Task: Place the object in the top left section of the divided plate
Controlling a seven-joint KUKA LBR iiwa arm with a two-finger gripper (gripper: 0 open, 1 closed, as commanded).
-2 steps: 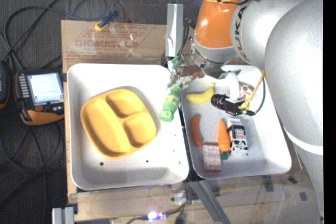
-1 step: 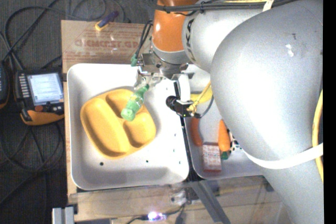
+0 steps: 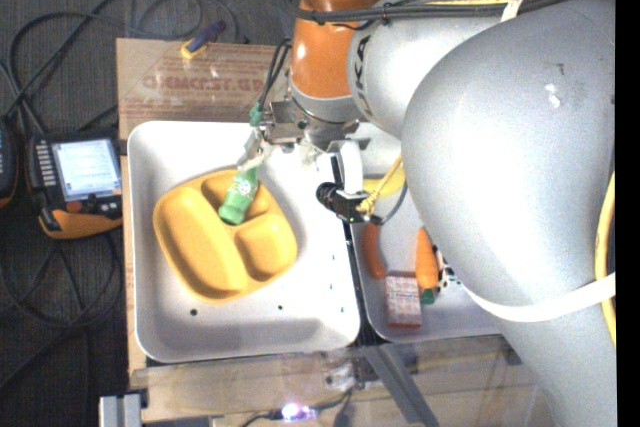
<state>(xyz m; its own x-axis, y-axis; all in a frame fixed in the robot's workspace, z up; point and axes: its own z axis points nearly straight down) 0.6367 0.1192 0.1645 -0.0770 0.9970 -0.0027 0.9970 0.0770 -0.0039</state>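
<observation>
The grey arm (image 3: 500, 125) fills the right of the view, and its orange band (image 3: 325, 30) sits above the far edge of the left bin (image 3: 170, 315). That white bin lies on the worktop (image 3: 180, 80) with the right bin (image 3: 455, 315) touching its side. A yellow divided plate (image 3: 205, 250) rests in the left bin, towards its far left part. The end effector (image 3: 252, 158) hangs over the plate's far rim, and a small green bottle (image 3: 238, 197) sits at its tip, tilted, with its lower end in the plate's upper section beside the divider ridge. Whether the fingers are spread or pressed on the bottle cannot be told from here. In the right bin lie two orange carrots (image 3: 372, 250) and a small red and white packet (image 3: 403, 300), just beside one another.
</observation>
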